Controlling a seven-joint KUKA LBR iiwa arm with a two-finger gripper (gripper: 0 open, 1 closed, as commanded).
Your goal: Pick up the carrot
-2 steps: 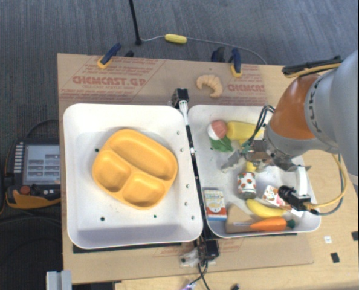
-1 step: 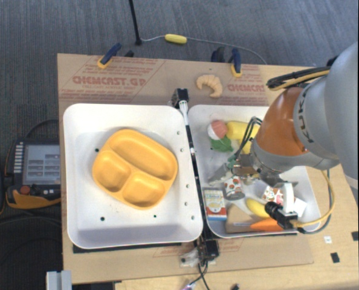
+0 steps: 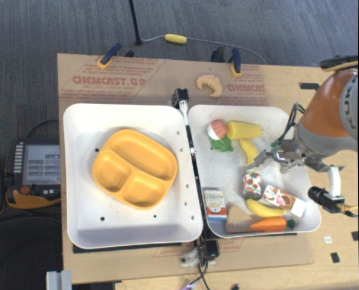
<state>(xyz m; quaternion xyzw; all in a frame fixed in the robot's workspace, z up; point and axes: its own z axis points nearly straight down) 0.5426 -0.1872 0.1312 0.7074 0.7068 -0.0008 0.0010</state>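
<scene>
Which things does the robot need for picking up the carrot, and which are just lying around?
For the job:
- long orange toy carrot, near edge of right white bin
- grey-and-orange arm's gripper

Just lying about:
- yellow divided plate
- yellow banana
- small milk carton
- tan croissant

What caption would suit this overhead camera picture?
Robot gripper hovers over a bin of toy food; the carrot lies at its near edge.

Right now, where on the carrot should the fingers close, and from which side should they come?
Grip the carrot mid-body, coming straight down from above. It lies flat and lengthwise along the near wall of the right bin, green tip to the right, with a banana close behind, so the fingers would probably best close across its narrow width.
</scene>
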